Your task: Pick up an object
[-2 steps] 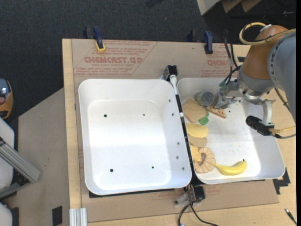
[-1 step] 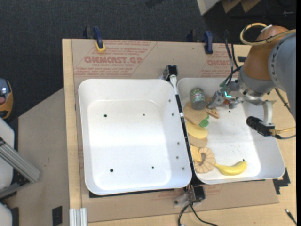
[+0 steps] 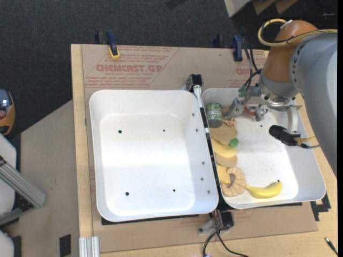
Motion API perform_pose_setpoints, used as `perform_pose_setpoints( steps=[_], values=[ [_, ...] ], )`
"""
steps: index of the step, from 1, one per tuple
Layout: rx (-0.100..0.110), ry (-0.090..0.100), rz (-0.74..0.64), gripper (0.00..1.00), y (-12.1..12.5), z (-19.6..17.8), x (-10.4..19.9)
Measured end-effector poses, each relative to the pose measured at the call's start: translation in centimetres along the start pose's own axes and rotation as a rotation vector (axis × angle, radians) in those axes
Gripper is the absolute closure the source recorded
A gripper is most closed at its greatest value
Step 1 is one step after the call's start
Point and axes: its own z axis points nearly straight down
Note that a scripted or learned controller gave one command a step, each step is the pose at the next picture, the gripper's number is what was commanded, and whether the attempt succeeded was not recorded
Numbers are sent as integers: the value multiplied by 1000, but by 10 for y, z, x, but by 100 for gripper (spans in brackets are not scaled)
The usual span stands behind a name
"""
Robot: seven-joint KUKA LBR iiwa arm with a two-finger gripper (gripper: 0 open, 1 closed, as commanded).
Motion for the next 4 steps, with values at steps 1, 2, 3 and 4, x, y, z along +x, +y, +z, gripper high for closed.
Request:
perform_pose_setpoints(
  steps=[1, 2, 3, 4],
  values=[
    [9, -6, 8, 0, 3, 1, 20],
    [12, 12, 5, 0, 3, 1, 13],
    [10, -4, 7, 0, 3, 1, 19],
    [-41, 2, -2, 0, -32, -4, 29]
  ],
)
